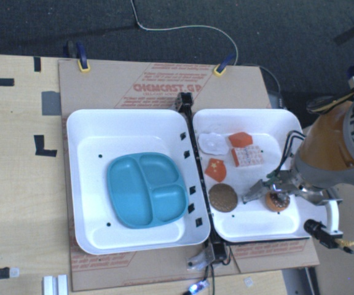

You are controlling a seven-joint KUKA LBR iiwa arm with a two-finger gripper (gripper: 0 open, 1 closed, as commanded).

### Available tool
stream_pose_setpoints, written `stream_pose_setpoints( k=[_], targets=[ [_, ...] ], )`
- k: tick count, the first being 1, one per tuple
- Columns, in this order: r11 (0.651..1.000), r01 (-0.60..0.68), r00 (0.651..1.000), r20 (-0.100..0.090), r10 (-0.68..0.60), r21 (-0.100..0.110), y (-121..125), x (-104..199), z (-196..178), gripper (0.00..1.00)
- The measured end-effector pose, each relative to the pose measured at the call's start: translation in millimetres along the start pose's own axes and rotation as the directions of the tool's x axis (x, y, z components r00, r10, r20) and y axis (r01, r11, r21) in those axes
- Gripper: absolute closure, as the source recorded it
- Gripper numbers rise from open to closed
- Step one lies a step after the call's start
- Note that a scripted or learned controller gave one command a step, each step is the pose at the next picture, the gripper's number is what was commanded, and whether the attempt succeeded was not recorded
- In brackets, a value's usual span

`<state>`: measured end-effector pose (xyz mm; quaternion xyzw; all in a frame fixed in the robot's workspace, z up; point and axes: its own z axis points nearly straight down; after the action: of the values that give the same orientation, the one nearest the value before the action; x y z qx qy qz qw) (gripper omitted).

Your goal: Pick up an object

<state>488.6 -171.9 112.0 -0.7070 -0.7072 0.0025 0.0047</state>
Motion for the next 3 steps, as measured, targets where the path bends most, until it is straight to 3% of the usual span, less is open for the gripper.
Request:
stream_pose_setpoints(
  k=[1,2,3],
  targets=[
    [1.0,0.002,1.0,-0.001,-0.002,-0.01,2.3,1.3,24.6,0.0],
    [1.0,-0.008,1.0,0.023,0.008,-0.023,3.1,-10.5,11.2,1.0],
    [1.0,0.002,1.0,0.003,-0.002,-0.011,13.5,-11.0,-36.4,1.0]
  ],
)
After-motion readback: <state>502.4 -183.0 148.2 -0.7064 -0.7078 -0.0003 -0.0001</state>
